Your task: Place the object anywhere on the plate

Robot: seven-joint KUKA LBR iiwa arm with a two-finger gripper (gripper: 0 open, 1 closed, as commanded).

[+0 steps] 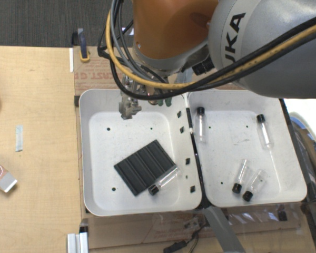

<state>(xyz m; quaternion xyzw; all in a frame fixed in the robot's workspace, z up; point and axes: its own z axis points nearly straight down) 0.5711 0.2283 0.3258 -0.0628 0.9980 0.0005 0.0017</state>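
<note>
A black ridged plate [145, 166] lies tilted in the left bin [95, 157]. A clear vial with a black cap [164, 181] lies across the plate's lower right corner, its cap end just off the edge. My gripper [129, 108] hangs over the back of the left bin, well above and behind the plate, apart from the vial. The large grey and orange arm [200, 30] covers the top of the view.
The right bin [284, 194] holds several more capped vials: one at its back left [200, 123], one at the back right [263, 129], two near the front [246, 181]. A wooden bench [37, 141] with small items lies to the left.
</note>
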